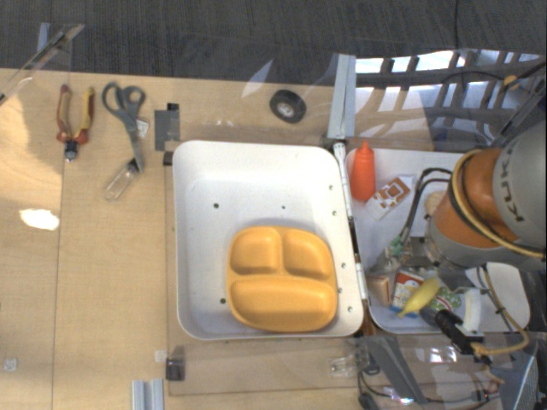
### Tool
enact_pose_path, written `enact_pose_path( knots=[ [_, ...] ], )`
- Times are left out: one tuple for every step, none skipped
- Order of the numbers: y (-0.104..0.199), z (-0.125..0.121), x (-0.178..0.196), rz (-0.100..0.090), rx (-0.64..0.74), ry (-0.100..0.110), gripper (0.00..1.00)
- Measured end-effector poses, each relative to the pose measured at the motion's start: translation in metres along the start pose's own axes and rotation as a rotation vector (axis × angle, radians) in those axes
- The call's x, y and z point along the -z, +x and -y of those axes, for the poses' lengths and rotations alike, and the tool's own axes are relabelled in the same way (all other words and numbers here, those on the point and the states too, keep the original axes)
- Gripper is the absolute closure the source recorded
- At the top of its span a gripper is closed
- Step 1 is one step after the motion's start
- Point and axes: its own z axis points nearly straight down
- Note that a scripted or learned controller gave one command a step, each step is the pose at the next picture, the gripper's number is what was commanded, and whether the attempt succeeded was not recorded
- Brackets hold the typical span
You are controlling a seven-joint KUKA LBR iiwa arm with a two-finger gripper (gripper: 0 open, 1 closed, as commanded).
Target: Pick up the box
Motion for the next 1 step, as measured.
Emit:
enact_pose_path(
  knots=[
    [0.0018,-0.0035,0.0114,-0.001,0.006,-0.007,1.0]
  ],
)
